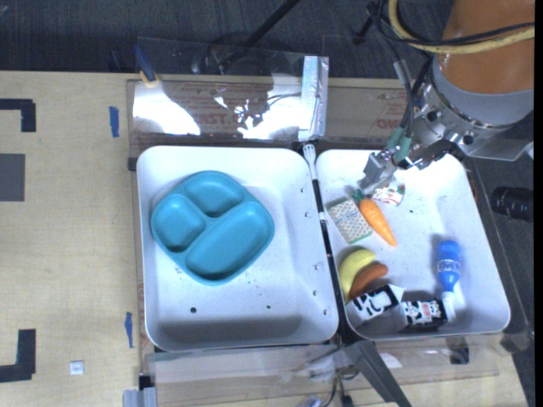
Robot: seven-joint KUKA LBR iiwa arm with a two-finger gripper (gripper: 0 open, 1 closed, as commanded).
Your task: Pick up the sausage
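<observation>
Two white bins are sitting side by side on the counter (68, 227), and I am reaching in from the right edge, with my orange band (496, 24) looming over the far right corner. My hand (376, 170) is hanging over the far left part of the right bin (475, 287), close to the wall it shares with the left bin (170, 164). From this angle I cannot tell whether my hand is spread or pressed together, and nothing is showing in its grip.

Just below my hand, a small red and white packet (389, 195) is lying on the bin floor. An orange carrot (377, 220) is lying right next to it, tip pointing toward the near right. A patterned sachet (347, 219) is sitting just beside the carrot, against the shared wall.

The sausage (373, 273), brownish orange, is resting toward the near left corner of the right bin, well apart from my hand. It is touching a yellow fruit (354, 262) on its left. A black and white carton (376, 302) is lying just in front of it by the near edge. A second, smaller carton (422, 311) is lying along that same near edge. A blue bottle (448, 270) with a white body is lying toward the right side, its lower end close to the smaller carton.

Over in the left bin, a blue divided plate (212, 225) is sitting on the left half of the floor.
</observation>
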